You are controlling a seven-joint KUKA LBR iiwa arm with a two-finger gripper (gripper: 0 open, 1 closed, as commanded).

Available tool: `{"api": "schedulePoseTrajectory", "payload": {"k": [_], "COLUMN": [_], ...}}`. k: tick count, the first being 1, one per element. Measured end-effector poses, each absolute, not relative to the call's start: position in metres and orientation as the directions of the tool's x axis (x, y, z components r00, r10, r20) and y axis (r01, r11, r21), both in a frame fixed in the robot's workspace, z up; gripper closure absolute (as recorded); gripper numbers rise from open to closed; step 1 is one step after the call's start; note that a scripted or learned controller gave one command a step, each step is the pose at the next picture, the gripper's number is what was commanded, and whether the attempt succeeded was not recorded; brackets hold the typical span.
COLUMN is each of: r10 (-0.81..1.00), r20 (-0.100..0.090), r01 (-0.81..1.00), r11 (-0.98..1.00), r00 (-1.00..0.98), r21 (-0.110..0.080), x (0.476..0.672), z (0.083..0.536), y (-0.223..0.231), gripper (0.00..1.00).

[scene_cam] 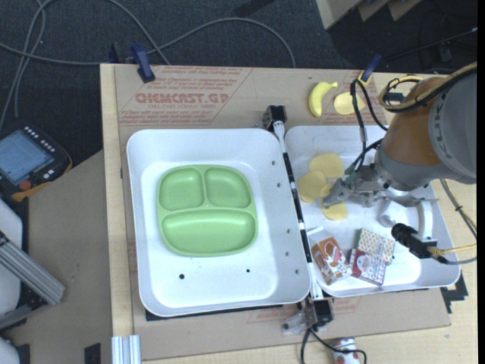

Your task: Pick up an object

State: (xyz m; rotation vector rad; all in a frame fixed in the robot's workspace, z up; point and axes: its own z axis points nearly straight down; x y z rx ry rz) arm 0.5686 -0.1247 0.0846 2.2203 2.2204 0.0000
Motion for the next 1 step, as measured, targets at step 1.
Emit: {"api": "schedulePoseTrajectory", "payload": {"k": [1], "r10": [1.0], "r20": [0.001], "r01": [1.0], "r11": [0.001], "r00": [-0.001], "r21": [-0.002], "x": [0.5624], "z": [0.0844], "y": [-0.0919], "gripper": [0.0]}}
